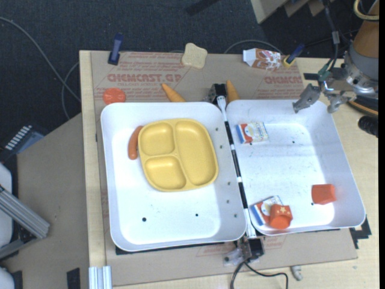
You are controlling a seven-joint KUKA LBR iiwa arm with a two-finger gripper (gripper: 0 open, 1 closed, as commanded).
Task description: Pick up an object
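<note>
yellow tray (178, 155) beside hot dog (133, 143), left bin (120, 179).

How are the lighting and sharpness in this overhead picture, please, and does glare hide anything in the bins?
In the camera view the light is even and soft; the yellow tray and orange block cast only faint shadows. The left bin is bright white but not washed out, and its dark specks stay readable. The gripper at the right bin's far corner looks slightly soft, while the cartons' print stays too small to read.

Two white bins (120, 221), one yellow tray (178, 154)
</note>
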